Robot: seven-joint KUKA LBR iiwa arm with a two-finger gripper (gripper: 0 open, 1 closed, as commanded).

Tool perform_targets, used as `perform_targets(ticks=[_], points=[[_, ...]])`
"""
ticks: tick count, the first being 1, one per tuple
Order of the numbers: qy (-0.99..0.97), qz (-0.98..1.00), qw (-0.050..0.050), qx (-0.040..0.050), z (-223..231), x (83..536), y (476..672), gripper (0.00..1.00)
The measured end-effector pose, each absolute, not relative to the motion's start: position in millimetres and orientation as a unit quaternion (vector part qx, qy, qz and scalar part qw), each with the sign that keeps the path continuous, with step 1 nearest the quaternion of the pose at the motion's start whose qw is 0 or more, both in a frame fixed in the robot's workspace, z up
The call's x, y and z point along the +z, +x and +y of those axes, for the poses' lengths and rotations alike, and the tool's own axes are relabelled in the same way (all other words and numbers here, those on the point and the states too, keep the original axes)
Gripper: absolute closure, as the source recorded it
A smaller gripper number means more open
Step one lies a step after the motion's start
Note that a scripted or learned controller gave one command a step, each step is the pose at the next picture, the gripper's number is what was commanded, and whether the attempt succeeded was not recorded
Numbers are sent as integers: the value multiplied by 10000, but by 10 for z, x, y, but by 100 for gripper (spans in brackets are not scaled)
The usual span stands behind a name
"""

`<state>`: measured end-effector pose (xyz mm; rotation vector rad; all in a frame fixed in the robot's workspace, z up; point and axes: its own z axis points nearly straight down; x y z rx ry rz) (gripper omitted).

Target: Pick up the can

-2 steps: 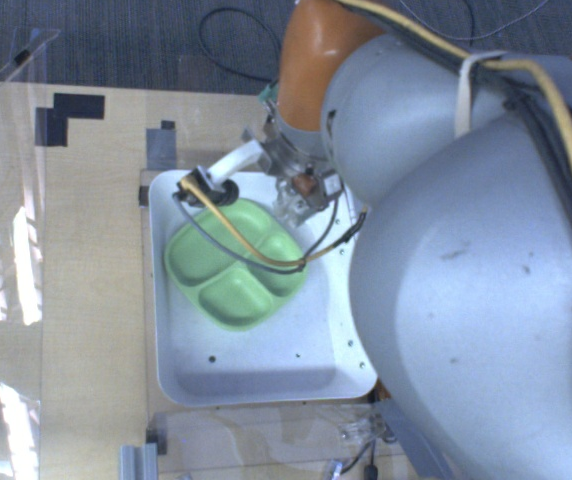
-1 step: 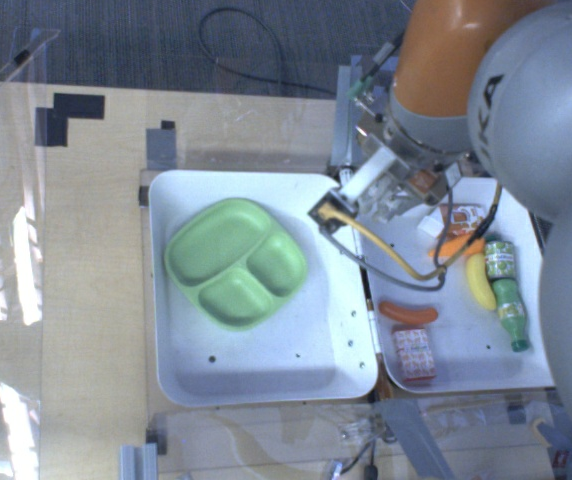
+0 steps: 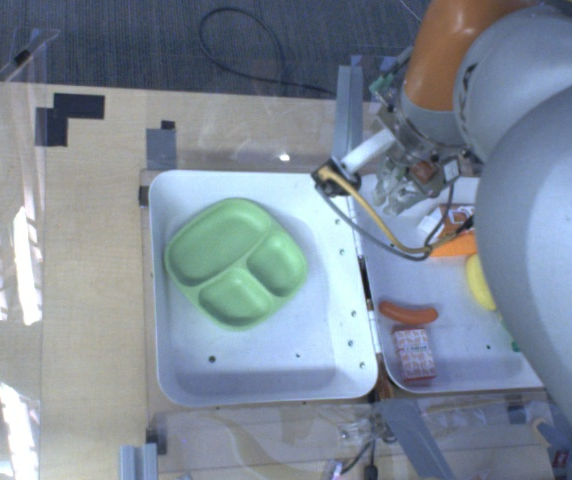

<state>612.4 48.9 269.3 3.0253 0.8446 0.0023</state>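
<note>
Beside the can [image 3: 413, 355] lie a sausage [image 3: 408, 313] and banana [image 3: 479, 283]; gripper [image 3: 406, 183] state unclear.

I see a matt green plastic plate [image 3: 236, 261], smooth white bins [image 3: 266, 378], a pale wood-grain bench [image 3: 86, 298], and perhaps a printed-label can [image 3: 413, 355].

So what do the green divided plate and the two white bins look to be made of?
The green divided plate looks like moulded plastic with a matte finish: uniform colour, soft rounded compartment edges, no sharp glare. The left bin and right bin look like thin white plastic or painted sheet, smooth and faintly glossy; which one is unclear.
</note>
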Motion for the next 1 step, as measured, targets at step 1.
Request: perform_targets(ticks=[1], points=[[9824, 1866, -4, 22, 706, 3000, 5712, 100]])
